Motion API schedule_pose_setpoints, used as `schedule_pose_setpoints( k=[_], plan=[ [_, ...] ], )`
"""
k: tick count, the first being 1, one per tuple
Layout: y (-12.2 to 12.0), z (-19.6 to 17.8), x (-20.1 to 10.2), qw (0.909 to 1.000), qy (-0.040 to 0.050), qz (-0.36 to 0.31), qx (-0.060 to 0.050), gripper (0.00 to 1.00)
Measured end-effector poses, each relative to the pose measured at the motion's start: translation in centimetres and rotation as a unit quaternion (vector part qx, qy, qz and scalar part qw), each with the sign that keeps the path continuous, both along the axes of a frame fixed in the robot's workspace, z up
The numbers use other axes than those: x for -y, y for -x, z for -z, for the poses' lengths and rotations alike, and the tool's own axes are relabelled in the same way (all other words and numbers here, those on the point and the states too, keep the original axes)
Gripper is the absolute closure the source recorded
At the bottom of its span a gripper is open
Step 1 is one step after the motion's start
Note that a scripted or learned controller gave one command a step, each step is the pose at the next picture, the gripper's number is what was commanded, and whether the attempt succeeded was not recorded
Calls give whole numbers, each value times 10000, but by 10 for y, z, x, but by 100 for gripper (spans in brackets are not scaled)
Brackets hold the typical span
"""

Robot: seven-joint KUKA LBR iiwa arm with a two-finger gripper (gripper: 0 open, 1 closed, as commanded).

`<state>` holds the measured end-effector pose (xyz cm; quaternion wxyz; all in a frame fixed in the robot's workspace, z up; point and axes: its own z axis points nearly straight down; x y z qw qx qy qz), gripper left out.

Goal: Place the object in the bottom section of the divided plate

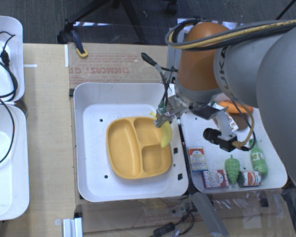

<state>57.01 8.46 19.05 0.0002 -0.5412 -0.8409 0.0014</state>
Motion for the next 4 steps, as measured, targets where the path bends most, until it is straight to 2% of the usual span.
schedule_pose_setpoints(
  k=[1, 2, 3, 4],
  plan=[
    [12, -53, -62, 9818, -5, -1899, 9, 100],
    [-16, -29, -95, 9659, -5, -2588, 8, 100],
    [-13, -44, -109, 9460, -3, -3242, 12, 100],
    [-29, -33, -49, 9226, -5, -3859, 4, 100]
  ],
)
